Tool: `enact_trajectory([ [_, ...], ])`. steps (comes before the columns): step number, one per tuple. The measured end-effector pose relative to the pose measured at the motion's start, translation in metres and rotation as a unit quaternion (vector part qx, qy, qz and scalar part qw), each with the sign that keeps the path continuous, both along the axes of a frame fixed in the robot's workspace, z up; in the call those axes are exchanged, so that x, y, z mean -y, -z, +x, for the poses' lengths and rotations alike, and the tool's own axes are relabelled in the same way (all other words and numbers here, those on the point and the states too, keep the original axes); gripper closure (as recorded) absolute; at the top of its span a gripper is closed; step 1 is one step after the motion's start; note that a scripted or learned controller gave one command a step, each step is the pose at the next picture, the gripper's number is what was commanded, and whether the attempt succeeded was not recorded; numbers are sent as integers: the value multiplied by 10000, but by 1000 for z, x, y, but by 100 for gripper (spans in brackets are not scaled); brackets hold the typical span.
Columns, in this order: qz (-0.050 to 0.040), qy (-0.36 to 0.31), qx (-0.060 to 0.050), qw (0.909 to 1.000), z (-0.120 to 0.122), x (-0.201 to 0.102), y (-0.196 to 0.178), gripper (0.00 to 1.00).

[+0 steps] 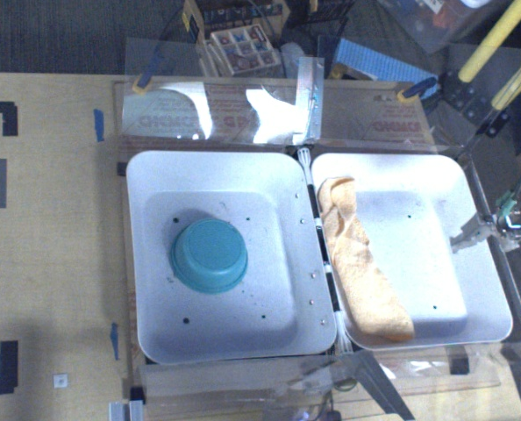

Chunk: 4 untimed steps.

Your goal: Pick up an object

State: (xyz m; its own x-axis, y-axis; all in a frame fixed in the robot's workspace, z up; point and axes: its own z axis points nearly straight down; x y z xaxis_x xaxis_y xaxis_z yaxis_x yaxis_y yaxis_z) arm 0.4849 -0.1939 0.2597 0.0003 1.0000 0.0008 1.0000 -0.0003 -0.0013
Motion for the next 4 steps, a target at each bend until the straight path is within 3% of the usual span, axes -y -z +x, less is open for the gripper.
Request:
enact_trajectory([
  [1, -3, -455, 4, 9990, 34, -43, 91, 0],
  [2, -14, -2514, 32, 9679, 98, -97, 96, 0],
  [3, -29, -2820, 79, 9594, 96, -90, 168, 0],
  [4, -14, -1410, 67, 9900, 95, -84, 169, 0],
])
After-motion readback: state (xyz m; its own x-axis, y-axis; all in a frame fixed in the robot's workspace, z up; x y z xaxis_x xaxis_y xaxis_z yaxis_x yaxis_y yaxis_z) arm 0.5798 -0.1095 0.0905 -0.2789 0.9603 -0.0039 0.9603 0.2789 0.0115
